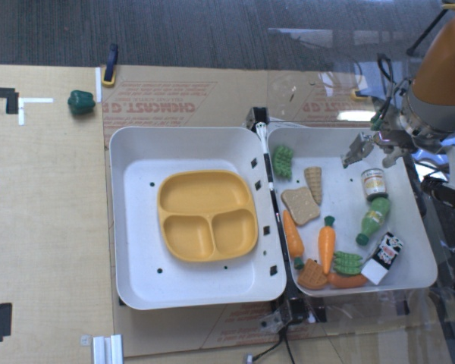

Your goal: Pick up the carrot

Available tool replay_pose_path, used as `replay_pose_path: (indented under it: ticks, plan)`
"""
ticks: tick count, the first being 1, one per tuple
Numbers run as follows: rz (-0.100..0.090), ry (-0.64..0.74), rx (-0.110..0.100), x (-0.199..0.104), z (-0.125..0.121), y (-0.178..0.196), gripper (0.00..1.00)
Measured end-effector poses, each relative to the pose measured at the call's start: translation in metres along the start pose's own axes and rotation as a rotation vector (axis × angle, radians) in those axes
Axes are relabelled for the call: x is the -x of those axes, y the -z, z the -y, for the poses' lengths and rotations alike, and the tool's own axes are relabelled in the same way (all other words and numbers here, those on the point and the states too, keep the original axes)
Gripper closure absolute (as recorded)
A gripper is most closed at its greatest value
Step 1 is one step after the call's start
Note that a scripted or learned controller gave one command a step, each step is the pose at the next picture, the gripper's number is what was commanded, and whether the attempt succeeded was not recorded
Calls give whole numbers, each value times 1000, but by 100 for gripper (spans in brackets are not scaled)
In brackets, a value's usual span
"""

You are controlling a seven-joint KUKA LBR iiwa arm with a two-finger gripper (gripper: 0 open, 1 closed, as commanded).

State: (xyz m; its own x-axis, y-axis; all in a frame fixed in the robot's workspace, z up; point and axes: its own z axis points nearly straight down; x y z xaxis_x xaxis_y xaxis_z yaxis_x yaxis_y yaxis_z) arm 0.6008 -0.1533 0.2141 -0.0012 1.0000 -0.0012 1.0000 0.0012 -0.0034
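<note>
The carrot lies in the right bin, at about 6 o'clock from the bin's centre, lengthwise with its green top pointing toward 12 o'clock. A second orange piece lies just beside it at 9 o'clock, along the bin's left wall. A slice of bread sits at 11 o'clock from the carrot, with a cracker above it and a green ridged item near the bin's upper left corner. A green pea pod touches the carrot's lower right side — at 4 o'clock. A green bottle lies tilted at 2 o'clock from the carrot, a small jar above that, and a black-and-white carton at 3 o'clock. The gripper hovers over the bin's upper right area, well apart from the carrot; its fingers are spread apart with nothing between them. The left bin holds a yellow divided plate. On the worktop, a green object rests at 10 o'clock from the left bin.
</note>
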Motion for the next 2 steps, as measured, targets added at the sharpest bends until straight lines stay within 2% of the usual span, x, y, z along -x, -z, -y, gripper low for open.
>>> replay_pose_path:
  ticks: [1, 2]
  plan:
    - [-1, -76, -1, -32, 78, -67, 0]
    - [-2, -186, 1, -56, 122, -123, 0]
